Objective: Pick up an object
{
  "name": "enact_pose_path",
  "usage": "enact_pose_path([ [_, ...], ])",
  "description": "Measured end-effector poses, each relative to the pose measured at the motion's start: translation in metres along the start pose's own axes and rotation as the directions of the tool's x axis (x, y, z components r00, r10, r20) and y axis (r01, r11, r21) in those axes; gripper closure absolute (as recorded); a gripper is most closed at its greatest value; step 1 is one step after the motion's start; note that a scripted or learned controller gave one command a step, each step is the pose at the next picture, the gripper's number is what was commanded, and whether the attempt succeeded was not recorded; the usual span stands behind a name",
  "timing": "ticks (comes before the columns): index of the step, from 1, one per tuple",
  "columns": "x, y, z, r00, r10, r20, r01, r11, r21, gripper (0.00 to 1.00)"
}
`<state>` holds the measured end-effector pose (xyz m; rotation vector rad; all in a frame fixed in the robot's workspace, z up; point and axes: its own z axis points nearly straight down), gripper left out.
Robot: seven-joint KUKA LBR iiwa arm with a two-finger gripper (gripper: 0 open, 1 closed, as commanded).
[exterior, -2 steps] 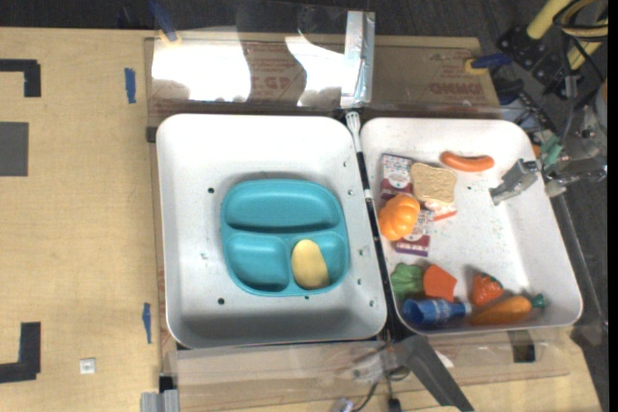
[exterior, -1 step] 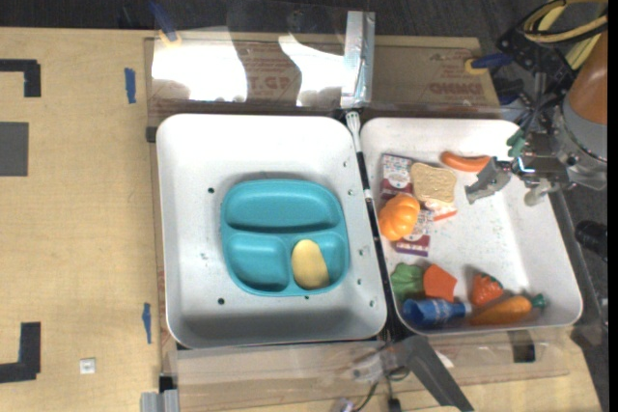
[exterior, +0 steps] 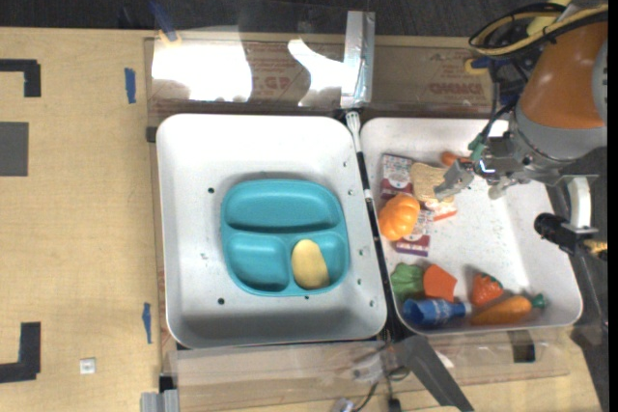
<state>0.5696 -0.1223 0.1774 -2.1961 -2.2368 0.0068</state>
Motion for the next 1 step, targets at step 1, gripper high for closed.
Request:
enact_pose_path([
  [1,0.0033,0.0338,0.0759,0.987,-0.159,0.007,0.159,0.987,-0.020,0.00],
])
